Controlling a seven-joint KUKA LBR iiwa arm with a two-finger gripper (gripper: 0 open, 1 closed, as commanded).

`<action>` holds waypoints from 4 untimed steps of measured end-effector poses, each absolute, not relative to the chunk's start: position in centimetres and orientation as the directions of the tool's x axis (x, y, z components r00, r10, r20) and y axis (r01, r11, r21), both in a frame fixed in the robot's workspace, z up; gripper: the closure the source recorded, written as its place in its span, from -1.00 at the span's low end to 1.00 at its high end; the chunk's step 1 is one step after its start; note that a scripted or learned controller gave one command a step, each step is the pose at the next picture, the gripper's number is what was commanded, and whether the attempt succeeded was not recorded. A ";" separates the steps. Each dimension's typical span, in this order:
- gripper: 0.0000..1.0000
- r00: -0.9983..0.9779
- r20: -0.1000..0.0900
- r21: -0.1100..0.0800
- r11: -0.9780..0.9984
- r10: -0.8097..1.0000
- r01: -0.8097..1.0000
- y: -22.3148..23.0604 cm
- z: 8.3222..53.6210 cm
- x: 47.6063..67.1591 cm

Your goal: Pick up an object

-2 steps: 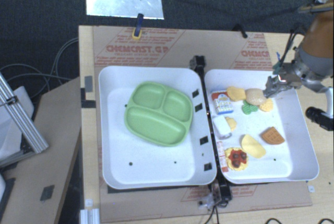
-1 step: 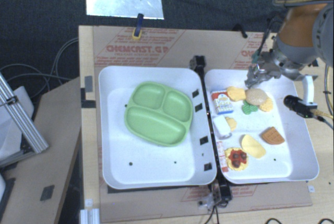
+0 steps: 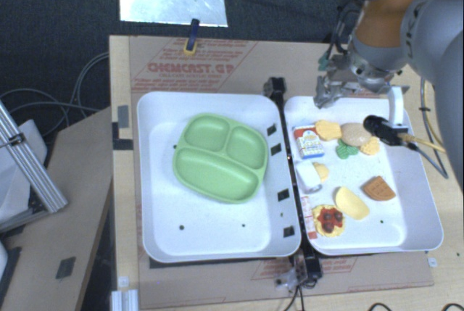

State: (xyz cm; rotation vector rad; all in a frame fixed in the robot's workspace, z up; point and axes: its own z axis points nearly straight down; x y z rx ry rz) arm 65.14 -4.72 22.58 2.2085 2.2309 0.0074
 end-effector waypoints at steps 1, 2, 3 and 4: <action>1.00 -0.006 0.000 0.004 0.006 1.000 1.000 -3.5 22.6 65.4; 1.00 -0.001 -0.001 0.002 0.001 1.000 1.000 -4.2 21.5 66.0; 1.00 -0.001 -0.001 0.004 0.001 1.000 1.000 -5.1 23.1 66.0; 1.00 -0.005 -0.001 0.004 0.005 1.000 1.000 -4.5 23.3 66.8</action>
